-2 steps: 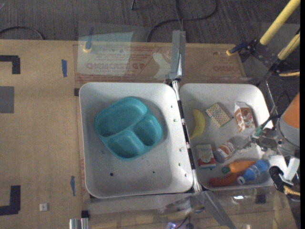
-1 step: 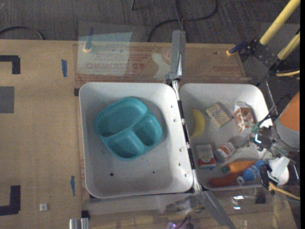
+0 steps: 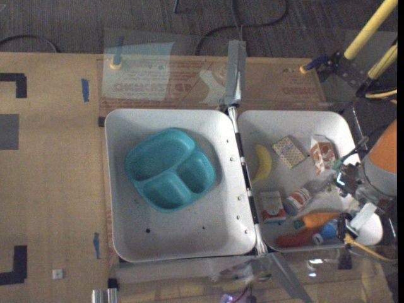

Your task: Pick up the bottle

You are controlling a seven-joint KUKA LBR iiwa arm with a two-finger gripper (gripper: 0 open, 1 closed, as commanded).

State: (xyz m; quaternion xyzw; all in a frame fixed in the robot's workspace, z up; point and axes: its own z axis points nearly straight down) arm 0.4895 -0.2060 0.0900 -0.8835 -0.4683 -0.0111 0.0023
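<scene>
While the arm reaches in over the right edge of the right bin, its gripper hangs above that bin's right side, and the slant of the view does not let me tell whether it is wide, narrow or holding anything. Just left of the gripper, and a little lower in the view, lies the bottle, a small white one with a red label, on its side and near the middle of the bin. Below the gripper, along the bin's near wall, lies an orange carrot with a blue cap-like piece beside it. Left of the bottle stands a small red-and-white carton. Up and left of the gripper sit a speckled box and a red-and-white packet, with a yellow banana further left. Well left of the gripper, the 2nd bin holds a teal divided plate with 3 sections.
</scene>
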